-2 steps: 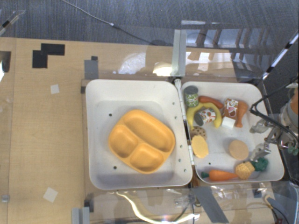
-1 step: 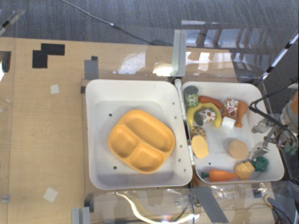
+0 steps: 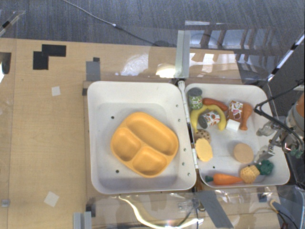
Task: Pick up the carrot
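Carrot (image 3: 226, 179): small, orange, tapered, lying flat along the right bin's (image 3: 285, 175) front wall; pincer (image 3: 272, 142) open.

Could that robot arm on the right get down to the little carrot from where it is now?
Probably yes. The carrot lies uncovered at the near edge of the right bin, with open space above it. The gripper hovers close by; the corn cob beside the carrot's tip might crowd the fingers.
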